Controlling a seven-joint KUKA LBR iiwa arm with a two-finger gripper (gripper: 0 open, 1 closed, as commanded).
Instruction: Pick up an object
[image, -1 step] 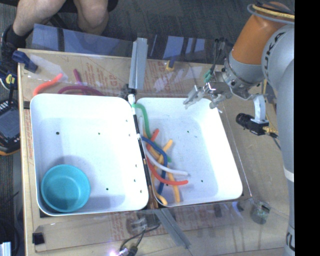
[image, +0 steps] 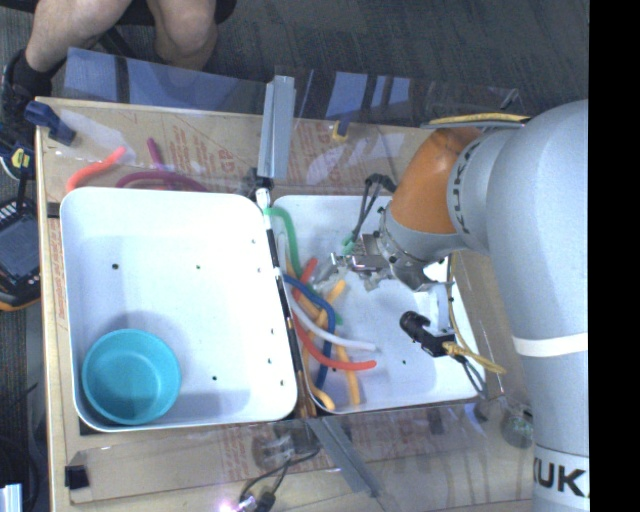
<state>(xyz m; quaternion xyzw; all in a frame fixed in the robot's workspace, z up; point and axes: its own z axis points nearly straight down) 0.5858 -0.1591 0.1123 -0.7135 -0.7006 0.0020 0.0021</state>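
1. The gripper (image: 352, 266) hangs over the right bin (image: 405, 375), toward that bin's 11 o'clock area. From this slant I cannot tell whether the pincer is apart or together, and nothing is visibly clamped in it.
2. The likeliest target is the tangle of coloured tubes (image: 322, 325) at about 7 o'clock from the gripper, along the bin's 9 o'clock wall. A green tube (image: 290, 238) curves at the pile's 12 o'clock end and a red tube (image: 338, 360) lies near its 6 o'clock end.
3. Risk: the tubes cross and overlap, so a closing grip could slip off a round, bendy tube or drag several up together.
4. Risk: the pile hugs the wall, so a descent too far toward 9 o'clock could strike the rim.
5. The blue bowl (image: 130, 376) sits at 7 o'clock in the left bin (image: 170, 250), well apart from the gripper and an unlikely pick.
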